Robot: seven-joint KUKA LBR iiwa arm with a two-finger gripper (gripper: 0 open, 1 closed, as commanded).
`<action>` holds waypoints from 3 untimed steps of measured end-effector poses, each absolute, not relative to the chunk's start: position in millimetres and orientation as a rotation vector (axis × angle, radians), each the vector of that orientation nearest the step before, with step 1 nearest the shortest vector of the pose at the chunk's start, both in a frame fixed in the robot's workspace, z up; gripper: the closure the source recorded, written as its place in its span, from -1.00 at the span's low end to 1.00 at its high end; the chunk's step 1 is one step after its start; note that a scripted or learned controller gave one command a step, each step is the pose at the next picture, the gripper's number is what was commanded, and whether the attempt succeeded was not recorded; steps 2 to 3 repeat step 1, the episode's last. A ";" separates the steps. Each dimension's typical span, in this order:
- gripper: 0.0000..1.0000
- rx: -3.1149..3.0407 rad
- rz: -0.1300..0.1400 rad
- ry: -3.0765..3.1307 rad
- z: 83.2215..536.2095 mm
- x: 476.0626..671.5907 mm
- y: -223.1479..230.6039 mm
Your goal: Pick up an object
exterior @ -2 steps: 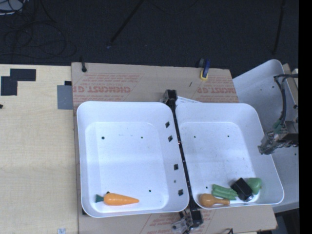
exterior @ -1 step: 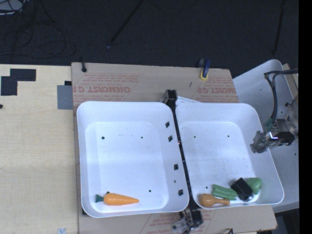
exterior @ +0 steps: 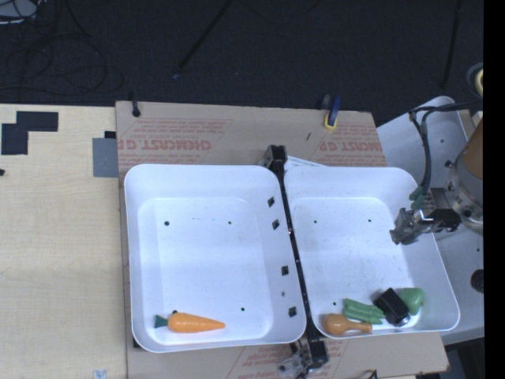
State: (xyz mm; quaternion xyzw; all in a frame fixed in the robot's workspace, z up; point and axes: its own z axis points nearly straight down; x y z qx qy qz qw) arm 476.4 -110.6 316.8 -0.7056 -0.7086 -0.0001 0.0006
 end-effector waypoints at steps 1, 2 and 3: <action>1.00 -2.227 0.007 -2.213 298.0 474.5 -184.2; 1.00 -2.227 0.007 -2.213 298.0 474.5 -184.2; 1.00 -2.227 0.007 -2.213 298.0 474.5 -184.2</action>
